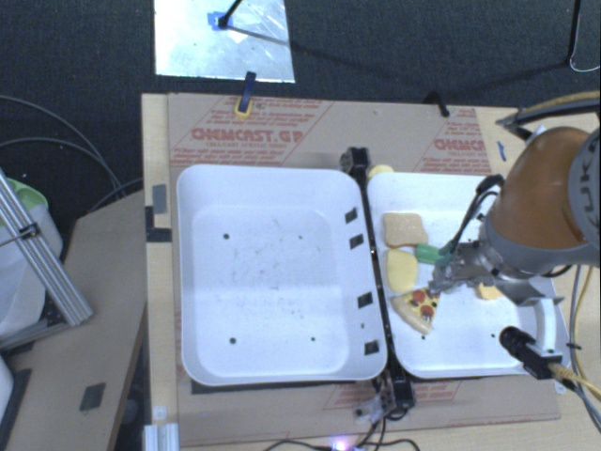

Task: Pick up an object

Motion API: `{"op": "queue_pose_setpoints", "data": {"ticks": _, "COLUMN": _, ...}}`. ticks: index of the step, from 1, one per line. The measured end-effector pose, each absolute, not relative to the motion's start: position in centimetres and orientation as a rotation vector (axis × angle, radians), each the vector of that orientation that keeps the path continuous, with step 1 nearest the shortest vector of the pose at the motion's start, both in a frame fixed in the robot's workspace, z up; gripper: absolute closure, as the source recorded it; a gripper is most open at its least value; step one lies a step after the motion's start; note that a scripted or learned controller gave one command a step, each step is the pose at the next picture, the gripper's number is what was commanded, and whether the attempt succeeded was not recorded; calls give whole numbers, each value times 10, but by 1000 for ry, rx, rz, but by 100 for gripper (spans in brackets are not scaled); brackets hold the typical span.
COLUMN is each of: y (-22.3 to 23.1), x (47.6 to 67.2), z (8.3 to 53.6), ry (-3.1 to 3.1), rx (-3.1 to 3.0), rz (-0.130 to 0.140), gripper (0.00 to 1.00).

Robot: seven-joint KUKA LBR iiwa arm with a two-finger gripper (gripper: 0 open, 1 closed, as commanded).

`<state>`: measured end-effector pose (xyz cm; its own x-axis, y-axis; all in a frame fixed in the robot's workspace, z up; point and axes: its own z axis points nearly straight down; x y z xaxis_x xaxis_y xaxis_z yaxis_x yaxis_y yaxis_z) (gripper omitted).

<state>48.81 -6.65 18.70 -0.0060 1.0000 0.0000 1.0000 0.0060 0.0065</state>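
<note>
- White plastic formed both shallow bins, which sat side by side on a cardboard-covered bench (282, 130); the left bin (272, 275) had only faint scuff marks and a few dark dots on its floor.
- Nearest the camera in the right bin (451, 350) lay a toy pizza slice (416, 310), a tan wedge with red and dark spots on top, its tip pointing toward the bin's near edge.
- Just above it lay a pale yellow piece (402, 269), smooth and rounded, touching or nearly touching the pizza slice.
- A green item (427, 252) sat just beside the yellow piece, partly hidden under the arm's wrist.
- Farther back, a beige toast-like slice (405, 228) rested flat, squarish with soft corners.
- A small tan item (488, 292) peeked out beneath the arm on the right side.
- The gripper (439, 285) hung low over the right bin, right beside the pizza slice and the green item; whether it was spread or closed could not be told, as the wrist covered it.
- At the far rim between the bins, a small yellow round object (379, 171) sat near the black divider clips.
</note>
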Motion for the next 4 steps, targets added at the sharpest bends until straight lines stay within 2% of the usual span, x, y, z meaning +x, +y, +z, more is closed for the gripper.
{"op": "queue_pose_setpoints", "data": {"ticks": 1, "y": -31, "x": 505, "z": 189, "ry": 2229, "rx": 2212, "rz": 4, "gripper": 100}}
{"op": "queue_pose_setpoints", "data": {"ticks": 2, "y": 72, "x": 496, "z": 300, "ry": 2236, "rx": 2199, "rz": 22, "gripper": 100}}
{"op": "queue_pose_setpoints", "data": {"ticks": 3, "y": 38, "x": 492, "z": 439, "ry": 2217, "rx": 2208, "rz": 25, "gripper": 100}}
{"op": "queue_pose_setpoints", "data": {"ticks": 4, "y": 88, "x": 516, "z": 344, "ry": 2233, "rx": 2215, "rz": -7, "gripper": 100}}
